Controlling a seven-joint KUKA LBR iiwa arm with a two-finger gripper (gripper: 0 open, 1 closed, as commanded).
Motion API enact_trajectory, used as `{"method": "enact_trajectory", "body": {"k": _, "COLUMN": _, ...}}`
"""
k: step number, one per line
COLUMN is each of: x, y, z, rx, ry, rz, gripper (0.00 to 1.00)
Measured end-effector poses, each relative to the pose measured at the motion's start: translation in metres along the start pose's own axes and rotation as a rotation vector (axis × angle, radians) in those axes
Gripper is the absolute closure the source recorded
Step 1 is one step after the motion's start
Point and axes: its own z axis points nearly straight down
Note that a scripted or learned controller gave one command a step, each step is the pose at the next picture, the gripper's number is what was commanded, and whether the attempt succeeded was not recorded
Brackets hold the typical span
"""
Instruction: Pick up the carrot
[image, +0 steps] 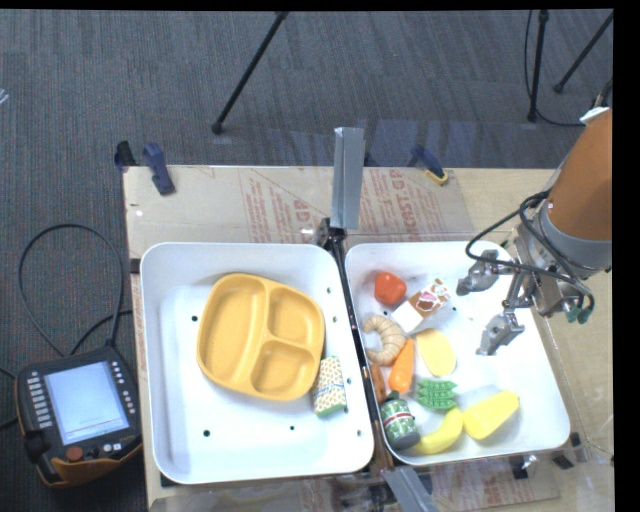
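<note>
The carrot (402, 366) is a small orange cone lying near the left side of the right bin (545, 370). It sits between a tan croissant-like piece (382, 336) and a pale yellow slice (436, 352). My gripper (488, 308) hangs over the right half of that bin, well to the right of the carrot and slightly further back. Its two grey fingers stand apart, open, with nothing between them. The arm's orange band (590, 180) rises at the right edge.
Around the carrot lie a red tomato (390, 288), a white-and-red piece (428, 300), a green item (436, 393), a can (400, 423), a banana (441, 432) and a yellow lemon shape (490, 415). The left bin (170, 400) holds a yellow divided plate (262, 335) and a small packet (329, 385).
</note>
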Motion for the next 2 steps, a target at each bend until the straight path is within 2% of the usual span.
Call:
{"method": "enact_trajectory", "body": {"k": 1, "x": -0.037, "y": 0.039, "z": 0.126, "rx": -0.004, "ry": 0.012, "rz": 0.028, "gripper": 0.0}}
{"method": "enact_trajectory", "body": {"k": 2, "x": 0.021, "y": 0.031, "z": 0.173, "rx": -0.002, "ry": 0.007, "rz": 0.05, "gripper": 0.0}}
